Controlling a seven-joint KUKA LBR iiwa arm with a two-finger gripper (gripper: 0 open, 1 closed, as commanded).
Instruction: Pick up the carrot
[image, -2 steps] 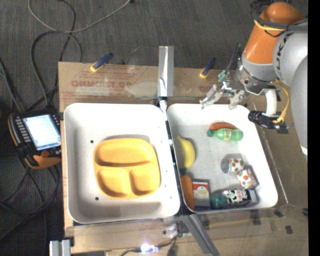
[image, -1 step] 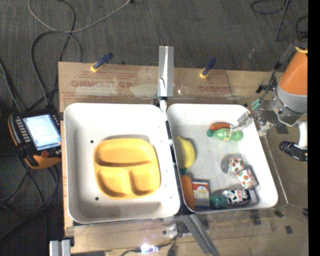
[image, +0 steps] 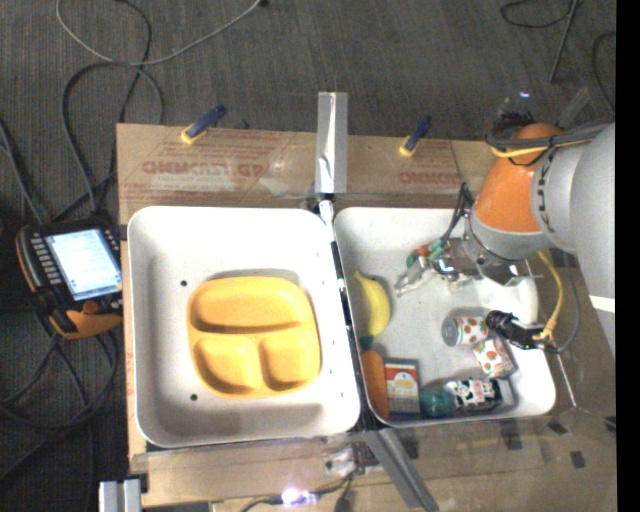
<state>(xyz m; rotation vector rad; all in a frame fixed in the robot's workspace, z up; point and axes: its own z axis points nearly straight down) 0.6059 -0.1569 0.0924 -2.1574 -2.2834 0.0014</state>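
Carrot (image: 373, 383) wedged against right bin (image: 545, 395) left wall; gripper (image: 425, 264) hovers well apart above banana (image: 375, 303), fingers spread, empty.

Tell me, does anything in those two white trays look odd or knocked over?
Mostly just clutter. In the right bin, a small can lies on its side, and the carrot sits wedged against the left wall beside a box. The yellow tray sits slightly askew.

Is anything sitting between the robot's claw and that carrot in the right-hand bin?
Partly. The gripper hovers near the bin's upper middle; the carrot lies at the lower left corner. The yellow banana lies just above the carrot, roughly on that line, and a small box sits beside it.
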